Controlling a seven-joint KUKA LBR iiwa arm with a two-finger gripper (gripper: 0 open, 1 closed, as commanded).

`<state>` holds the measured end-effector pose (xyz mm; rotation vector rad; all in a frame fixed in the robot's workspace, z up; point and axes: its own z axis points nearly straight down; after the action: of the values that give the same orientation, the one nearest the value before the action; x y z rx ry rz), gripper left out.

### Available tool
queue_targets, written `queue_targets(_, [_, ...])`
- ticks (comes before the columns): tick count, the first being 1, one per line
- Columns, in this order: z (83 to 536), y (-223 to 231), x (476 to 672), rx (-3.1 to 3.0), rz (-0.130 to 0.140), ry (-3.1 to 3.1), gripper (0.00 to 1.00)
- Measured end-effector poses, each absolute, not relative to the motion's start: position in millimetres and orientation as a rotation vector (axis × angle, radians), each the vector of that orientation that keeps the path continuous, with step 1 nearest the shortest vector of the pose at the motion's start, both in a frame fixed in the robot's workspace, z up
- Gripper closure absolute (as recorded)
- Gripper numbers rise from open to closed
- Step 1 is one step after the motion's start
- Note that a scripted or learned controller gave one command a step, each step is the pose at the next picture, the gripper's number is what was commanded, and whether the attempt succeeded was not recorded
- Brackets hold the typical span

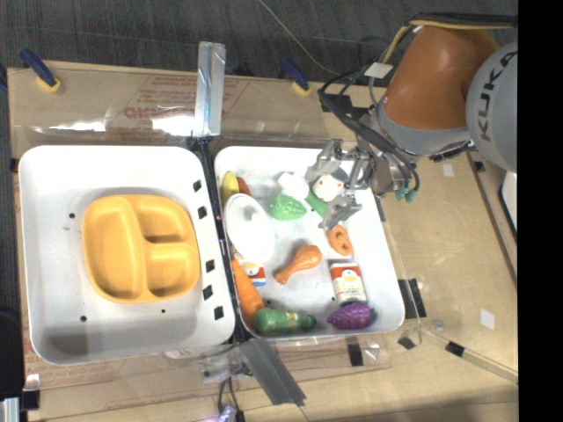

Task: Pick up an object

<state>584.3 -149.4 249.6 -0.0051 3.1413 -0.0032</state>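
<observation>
Up my own arm [493, 104], well behind my fingers [339, 187], white letters spell "KUKA" on the grey casing. The small can [348, 282] just below my fingers carries a label I cannot read.

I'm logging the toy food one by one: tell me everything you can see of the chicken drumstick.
The chicken drumstick is a glossy orange-brown toy, plastic by its look, with a rounded meaty end and a narrower bone end. It lies flat and slanted on the floor of the right bin, near the middle, meaty end toward the upper right. Nothing seems to touch it; the gripper is apart from it.
</observation>
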Motion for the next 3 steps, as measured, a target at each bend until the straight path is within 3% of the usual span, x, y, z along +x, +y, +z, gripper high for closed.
queue_targets(1, [94.9,-173.8,537.8,0.003,0.001,3.143,0.00])
queue_targets(2, [91.4,-150.6,500.0,0.161,0.001,3.138,0.00])
queue_targets(3, [91.5,-150.4,500.1,0.160,0.001,3.138,0.00])
